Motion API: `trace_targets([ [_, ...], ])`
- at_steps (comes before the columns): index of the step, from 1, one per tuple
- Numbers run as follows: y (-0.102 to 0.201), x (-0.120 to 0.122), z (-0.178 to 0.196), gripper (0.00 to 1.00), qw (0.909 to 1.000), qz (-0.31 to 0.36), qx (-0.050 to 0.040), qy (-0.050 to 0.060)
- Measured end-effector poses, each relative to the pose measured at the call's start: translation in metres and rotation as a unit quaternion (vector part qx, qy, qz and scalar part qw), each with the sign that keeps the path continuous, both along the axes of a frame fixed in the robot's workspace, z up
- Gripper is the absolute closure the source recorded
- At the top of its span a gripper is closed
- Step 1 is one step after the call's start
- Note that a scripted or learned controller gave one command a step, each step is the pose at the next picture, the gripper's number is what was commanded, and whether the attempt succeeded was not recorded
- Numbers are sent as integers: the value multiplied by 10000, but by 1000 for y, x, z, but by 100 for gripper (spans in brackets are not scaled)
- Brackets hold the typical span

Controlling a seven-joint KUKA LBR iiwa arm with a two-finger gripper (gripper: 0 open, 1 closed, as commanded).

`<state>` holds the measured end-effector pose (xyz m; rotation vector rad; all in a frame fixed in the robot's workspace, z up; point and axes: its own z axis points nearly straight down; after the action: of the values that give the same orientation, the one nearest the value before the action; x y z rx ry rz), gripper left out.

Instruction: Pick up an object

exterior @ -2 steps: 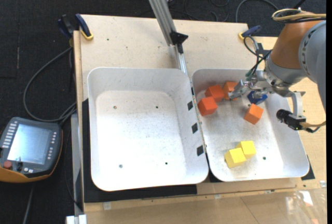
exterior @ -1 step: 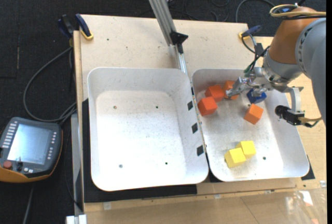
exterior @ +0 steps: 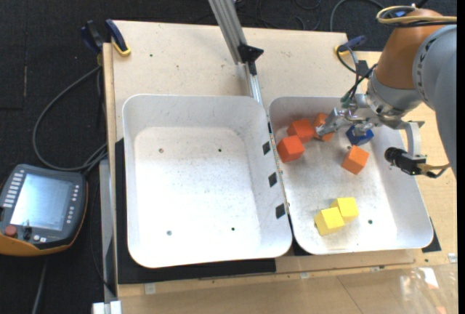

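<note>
From my seat I see the arm (exterior: 414, 58) reaching in from the right over the upper part of the right bin (exterior: 414, 222). Its gripper (exterior: 336, 123) hangs low near the bin's back wall, and I cannot tell whether the jaws are apart or together; the metal parts blur into each other there. A small orange piece (exterior: 323, 121) sits right at the jaw tips, but I can't make out if it is between them or just beside them.

The pickable things all lie in the right bin. Two orange blocks (exterior: 292, 147) sit close together toward the left side, just beside the divider between the bins. A third orange block (exterior: 355, 159) lies below the gripper, a little apart from it. A blue piece (exterior: 359, 134) shows just under the wrist. Two yellow blocks (exterior: 336, 215) rest touching each other near the front wall.

The left bin (exterior: 138, 116) sits on the bench (exterior: 182, 58) alongside. A control pendant (exterior: 40, 207) lies on the floor to the far left.
</note>
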<state>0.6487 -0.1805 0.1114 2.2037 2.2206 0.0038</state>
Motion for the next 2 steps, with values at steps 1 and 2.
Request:
trace_targets([
  [1,0,0,0,0,10000,0,-2,-3],
  [2,-27,20,3,0,9995,39,140,274],
])
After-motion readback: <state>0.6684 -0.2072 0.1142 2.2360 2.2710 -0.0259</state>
